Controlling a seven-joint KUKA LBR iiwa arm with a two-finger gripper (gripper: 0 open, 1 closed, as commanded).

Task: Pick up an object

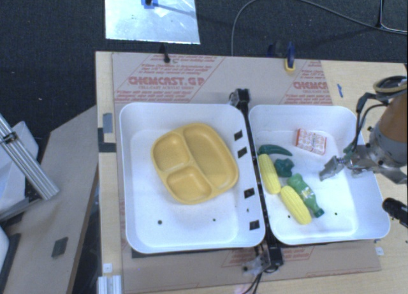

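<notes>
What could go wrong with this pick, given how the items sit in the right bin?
1. The two corn cobs, green bottle and green pepper lie bunched together, so the gripper might nudge neighbours or catch two at once.
2. The red-and-white packet lies flat and may be hard to grasp.
3. The cluster sits near the divider, risking a collision.

Glossy yellow plastic divided plate (194, 162); smooth white plastic bins (137, 222); matt wooden tabletop (70, 178); shiny metal sheet (152, 7).
</notes>
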